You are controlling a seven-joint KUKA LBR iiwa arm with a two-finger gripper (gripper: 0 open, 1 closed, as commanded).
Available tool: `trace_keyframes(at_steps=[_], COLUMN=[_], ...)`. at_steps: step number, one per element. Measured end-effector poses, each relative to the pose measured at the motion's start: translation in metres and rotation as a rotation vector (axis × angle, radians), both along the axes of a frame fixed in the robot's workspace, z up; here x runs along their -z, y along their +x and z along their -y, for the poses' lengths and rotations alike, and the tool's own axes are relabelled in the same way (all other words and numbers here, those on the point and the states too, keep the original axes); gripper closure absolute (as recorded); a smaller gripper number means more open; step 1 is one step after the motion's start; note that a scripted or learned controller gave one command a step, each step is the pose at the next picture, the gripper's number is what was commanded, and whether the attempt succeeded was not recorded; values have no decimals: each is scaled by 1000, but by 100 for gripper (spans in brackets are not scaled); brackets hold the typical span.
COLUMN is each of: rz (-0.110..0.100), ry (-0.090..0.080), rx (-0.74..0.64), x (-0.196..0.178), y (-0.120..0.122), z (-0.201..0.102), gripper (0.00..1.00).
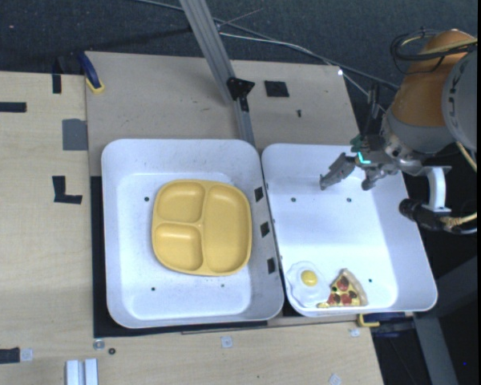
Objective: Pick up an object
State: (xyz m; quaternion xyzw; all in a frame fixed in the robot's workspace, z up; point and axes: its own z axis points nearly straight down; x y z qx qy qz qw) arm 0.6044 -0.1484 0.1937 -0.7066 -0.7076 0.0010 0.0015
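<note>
A toy fried egg [306, 279] and a toy pizza slice [345, 290] lie side by side at the near edge of the right bin [337, 223]. A yellow divided plate [201, 226] rests in the middle of the left bin [132, 215]. My gripper [352, 176] hangs over the far part of the right bin, well away from the egg and pizza. Its two fingers [333, 172] are spread apart and open, with nothing between them.
A grey metal pole [212, 42] slants across the bench behind the bins. Blue and black tape marks dot the wooden bench top [32, 175] at the left. Cables loop around the arm's wrist [433, 207] at the right.
</note>
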Motion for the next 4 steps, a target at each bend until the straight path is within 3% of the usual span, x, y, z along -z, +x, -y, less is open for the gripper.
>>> trace_keyframes(at_steps=[1,3,4], rz=[2,5,9], ry=[0,-3,-5], rx=[0,0,-1], x=[-1,110,96], y=[1,-4,-3], z=[0,2,2], gripper=[0,0,100])
